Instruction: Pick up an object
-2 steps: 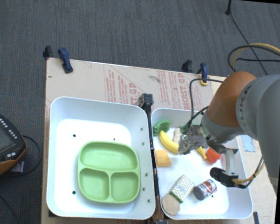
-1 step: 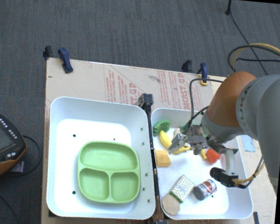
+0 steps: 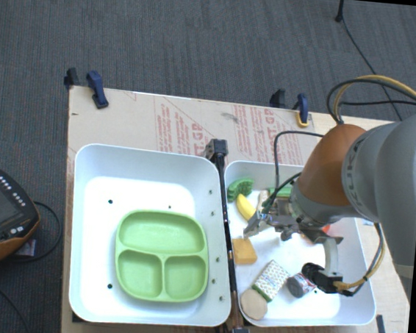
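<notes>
Camera view, left to right: a green divided plate (image 3: pixel 162 255) sits in the left bin (image 3: pixel 91 187); in the right bin (image 3: pixel 359 307) a banana (image 3: pixel 245 207) lies just left of the gripper (image 3: pixel 272 224) (finger state unreadable), its long axis slanting down-right.

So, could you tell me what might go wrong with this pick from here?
1. The gripper hangs over a crowded patch: the yellow banana-shaped toy, the green leafy toy and the tan block lie close together, so it may nudge a neighbour or close on two.
2. These lie near the right white bin's left wall, which may block a finger.
</notes>
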